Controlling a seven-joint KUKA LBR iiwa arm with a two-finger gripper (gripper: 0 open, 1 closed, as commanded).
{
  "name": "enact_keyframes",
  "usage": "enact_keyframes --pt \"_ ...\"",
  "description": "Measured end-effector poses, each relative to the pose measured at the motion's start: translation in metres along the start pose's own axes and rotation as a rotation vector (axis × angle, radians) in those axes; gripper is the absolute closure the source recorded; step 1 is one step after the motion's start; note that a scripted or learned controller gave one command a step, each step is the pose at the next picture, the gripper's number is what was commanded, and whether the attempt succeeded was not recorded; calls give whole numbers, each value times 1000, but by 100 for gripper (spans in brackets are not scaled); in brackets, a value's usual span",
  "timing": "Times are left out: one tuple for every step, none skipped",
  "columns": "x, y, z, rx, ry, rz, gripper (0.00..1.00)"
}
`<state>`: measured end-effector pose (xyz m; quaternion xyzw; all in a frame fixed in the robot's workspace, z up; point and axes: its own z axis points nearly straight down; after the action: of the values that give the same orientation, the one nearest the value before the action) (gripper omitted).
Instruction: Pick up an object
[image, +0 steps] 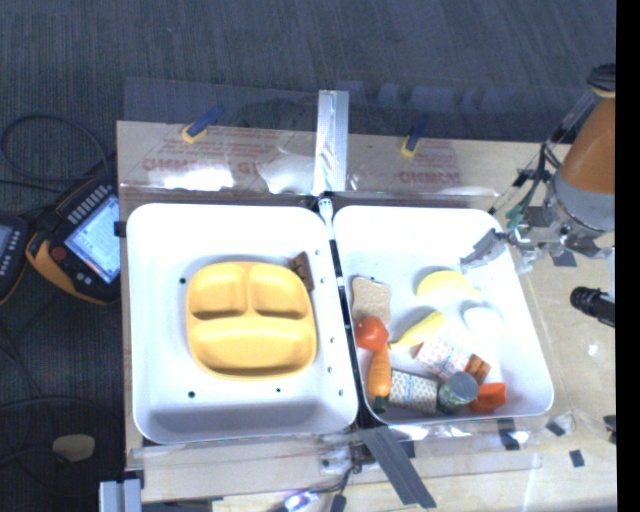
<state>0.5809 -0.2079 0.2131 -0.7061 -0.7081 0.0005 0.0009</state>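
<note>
At the near end of the right white plastic bin (520, 300) there's a pile: orange carrot-shaped toy (379, 373), red tomato-shaped toy (370, 332), yellow banana-shaped toy (420, 328). Further back in that bin sits a pale yellow lemon-shaped piece (444, 283), just left of the grey two-finger gripper (487, 247) hovering near the bin's far right rim, fingers apart, holding nothing.

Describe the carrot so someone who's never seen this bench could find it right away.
Look in the right white bin, along its left wall near the front. The carrot lies there just below a red tomato. It is the one long orange piece, beside a patterned can.
</note>
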Motion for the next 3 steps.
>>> enact_keyframes --pt "32 24 85 2 0 338 0" --pt "40 2 6 0 -2 211 0" --pt "42 24 124 -11 -5 405 0"
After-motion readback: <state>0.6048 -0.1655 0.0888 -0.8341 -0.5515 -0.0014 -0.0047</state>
